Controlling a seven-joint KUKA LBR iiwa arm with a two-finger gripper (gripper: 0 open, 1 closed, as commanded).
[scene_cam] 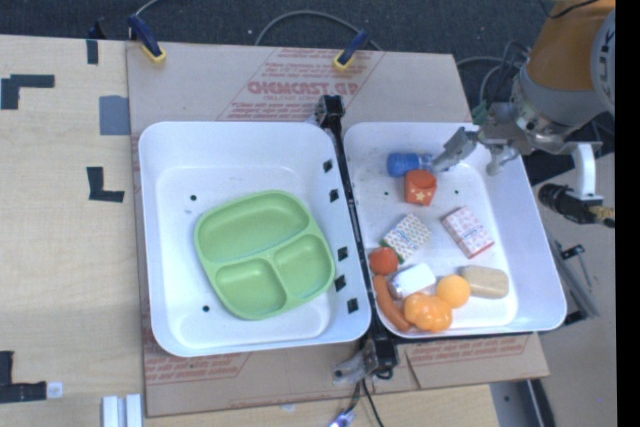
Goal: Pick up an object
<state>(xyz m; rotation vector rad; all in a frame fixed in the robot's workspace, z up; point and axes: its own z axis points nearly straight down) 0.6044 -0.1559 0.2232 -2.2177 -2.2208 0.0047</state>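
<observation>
The right bin (pixel 520 215) holds a scatter of small toys: a blue piece (pixel 401 163), a red-orange block (pixel 421 187), a checkered packet (pixel 407 237), a pink-red box (pixel 467 231), a beige bread piece (pixel 485 282), an orange fruit (pixel 453 290), a white block (pixel 414 278), a carrot (pixel 388 303) and a red tomato (pixel 384 261). My gripper (pixel 472 153) hangs over the bin's upper right part, fingers spread wide and open, one finger (pixel 452 149) close to the blue piece. Nothing sits between the fingers.
The left bin (pixel 160 165) carries a green divided plate (pixel 264 253). Both bins rest on a cardboard sheet (pixel 290 85) clamped at the back. Cables run behind, and black gear stands at the far right.
</observation>
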